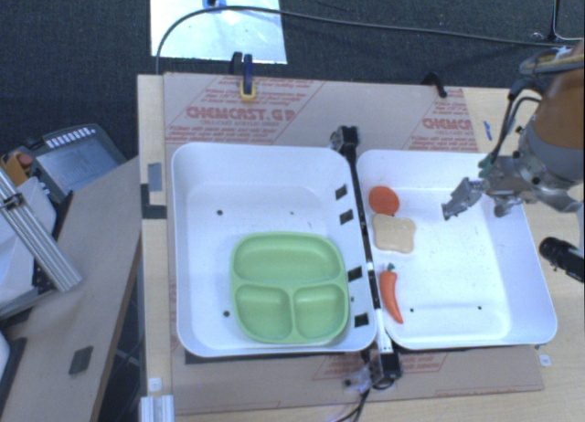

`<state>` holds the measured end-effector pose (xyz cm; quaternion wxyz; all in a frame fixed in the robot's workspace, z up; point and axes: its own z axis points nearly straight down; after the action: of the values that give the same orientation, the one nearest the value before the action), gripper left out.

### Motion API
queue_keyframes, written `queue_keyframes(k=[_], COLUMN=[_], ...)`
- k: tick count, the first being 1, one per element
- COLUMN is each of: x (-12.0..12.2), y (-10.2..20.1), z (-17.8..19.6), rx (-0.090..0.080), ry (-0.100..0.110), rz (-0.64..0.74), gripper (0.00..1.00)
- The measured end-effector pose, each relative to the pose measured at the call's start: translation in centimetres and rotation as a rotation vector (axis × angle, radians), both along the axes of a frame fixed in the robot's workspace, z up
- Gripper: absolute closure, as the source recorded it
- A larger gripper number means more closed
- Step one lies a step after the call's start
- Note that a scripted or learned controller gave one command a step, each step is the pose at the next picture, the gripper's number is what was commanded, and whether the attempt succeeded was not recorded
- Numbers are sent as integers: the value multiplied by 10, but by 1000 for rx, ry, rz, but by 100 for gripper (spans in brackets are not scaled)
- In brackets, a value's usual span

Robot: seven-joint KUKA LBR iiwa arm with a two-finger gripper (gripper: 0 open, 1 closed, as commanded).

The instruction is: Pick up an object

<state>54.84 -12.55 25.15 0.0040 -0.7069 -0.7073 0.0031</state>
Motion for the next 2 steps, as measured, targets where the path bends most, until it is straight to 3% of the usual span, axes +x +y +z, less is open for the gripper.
queue_keyframes(k=[1, 2], x=[2, -6], y=[0, 6], z=[6, -42], rx=[-1, -1], ry=[-12, -10], rz=[2, 1], gripper=[0, 0])
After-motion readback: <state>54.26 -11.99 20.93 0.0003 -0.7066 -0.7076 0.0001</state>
